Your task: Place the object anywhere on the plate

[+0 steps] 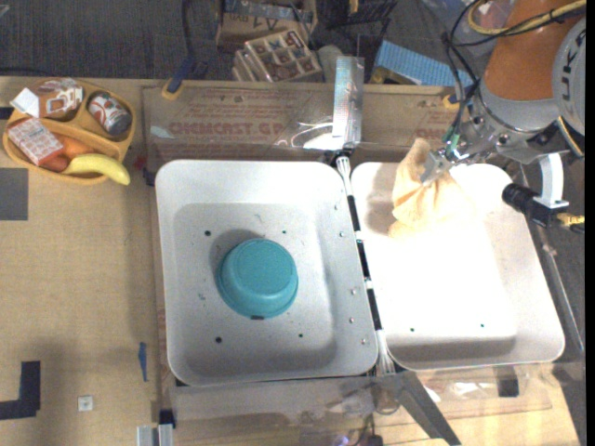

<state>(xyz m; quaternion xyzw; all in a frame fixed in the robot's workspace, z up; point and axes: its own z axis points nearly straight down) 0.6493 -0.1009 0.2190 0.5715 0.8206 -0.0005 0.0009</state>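
A teal round plate (258, 278) lies in the middle of the left white bin (186, 203). A pale yellow cloth (416, 196) hangs bunched over the back left part of the right white bin (483, 314). Its top corner is pinched between the fingers of my gripper (442, 159). The gripper is shut on the cloth and reaches in from the upper right, below the orange band of the arm (535, 26). The cloth's lower folds hang close to the bin floor. About 170 pixels separate the plate from the cloth, with the plate to the left and lower.
A ridge (361, 249) where the two bin rims meet runs between plate and cloth. A yellow tray (56, 147) with a banana and food packs sits at the far left. A cardboard wall (242, 124) stands behind the bins. A black fitting (525, 201) juts in at the right bin's right rim.
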